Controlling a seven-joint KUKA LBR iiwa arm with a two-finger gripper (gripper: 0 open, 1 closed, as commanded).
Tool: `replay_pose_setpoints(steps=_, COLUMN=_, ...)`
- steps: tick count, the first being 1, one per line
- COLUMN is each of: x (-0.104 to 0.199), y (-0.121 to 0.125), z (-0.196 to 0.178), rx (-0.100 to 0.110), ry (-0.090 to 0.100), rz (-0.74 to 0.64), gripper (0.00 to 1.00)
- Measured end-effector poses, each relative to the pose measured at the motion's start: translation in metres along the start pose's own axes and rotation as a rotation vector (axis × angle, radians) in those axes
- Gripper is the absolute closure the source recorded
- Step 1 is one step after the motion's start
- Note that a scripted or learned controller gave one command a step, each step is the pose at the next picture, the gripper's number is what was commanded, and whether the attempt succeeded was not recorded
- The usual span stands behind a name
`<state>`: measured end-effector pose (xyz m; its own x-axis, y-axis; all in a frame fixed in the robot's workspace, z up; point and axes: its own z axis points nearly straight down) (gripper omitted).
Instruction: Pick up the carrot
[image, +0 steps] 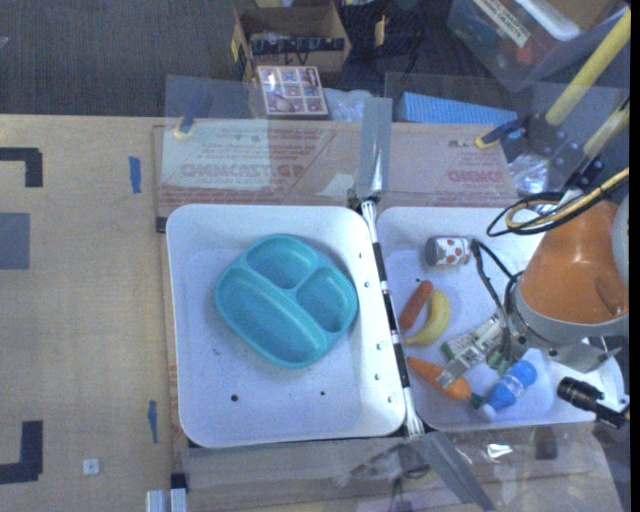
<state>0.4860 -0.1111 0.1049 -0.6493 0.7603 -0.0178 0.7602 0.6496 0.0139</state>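
Left bin (200, 330): holds a teal divided plate (287, 298) lying flat near its centre; not involved in the task. Right bin (400, 230): at its far side a small can-like object (449, 250) on its side; nearer, a red sausage-shaped item (414, 305) touching a banana (434, 319), the two lying side by side. The carrot (437, 377) lies in the near-left part of this bin, close to the wall shared with the left bin, long axis running from far-left to near-right, orange body toward the left. The tool (474, 347) stands just to the right of and slightly beyond the carrot, low over the bin floor, its light-coloured end pointing down-left toward the carrot's right end; it appears to touch or nearly touch that end, which I cannot settle. Whether the tool is apart or together cannot be told from here; nothing is seen clamped in it. A blue-capped bottle (508, 387) lies just right of the carrot's right end, under the arm (575, 275). Judgement: the grasp depends on shifting the tool slightly left and nearer to straddle the carrot across its axis; the bottle crowds the right end.
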Motion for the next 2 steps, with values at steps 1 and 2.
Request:
replay_pose_setpoints(steps=1, x=-0.014, y=0.008, z=0.013, rx=-0.006, ry=-0.016, rz=0.146, gripper=0.00)
replay_pose_setpoints(steps=2, x=0.024, y=0.015, z=-0.080, rx=0.011, ry=0.016, rz=-0.058, gripper=0.00)
